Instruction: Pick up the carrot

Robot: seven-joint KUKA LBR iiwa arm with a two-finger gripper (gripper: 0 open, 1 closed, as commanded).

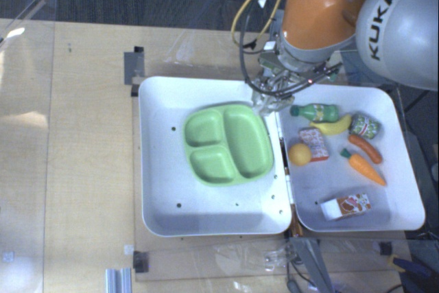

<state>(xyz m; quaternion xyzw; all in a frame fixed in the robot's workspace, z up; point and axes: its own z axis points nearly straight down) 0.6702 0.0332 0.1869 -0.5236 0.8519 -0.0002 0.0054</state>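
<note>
Carrot (363, 169) lies in the right bin (411, 206), toward its right side, slanting from upper left to lower right with its green top at the left end. Just beyond it on the far side is a red sausage-like piece (363, 147), lying at nearly the same slant, apart from it by a narrow gap. Farther still sits a small green can (365, 126), and left of that a yellow banana (332, 125) and a green bottle (315, 110) lying on its side. Nearer the bin's left wall are a small pink-and-white packet (315, 145) and a yellow lemon (299, 154) touching it. A red-and-white carton (346, 206) lies on its side at the near edge, well apart from the carrot.

The left bin (164, 202) holds a light green divided plate (228, 143) with three compartments.

The arm comes in from the far right, its orange band (322, 0) above the far rims of the bins. The gripper (269, 98) hangs over the seam where the two bins meet, at their far edge, beside the plate's far right corner and well apart from the carrot. Cables and wrist hardware crowd around it, and I cannot tell how wide it stands. Nothing is seen held in it.
</note>
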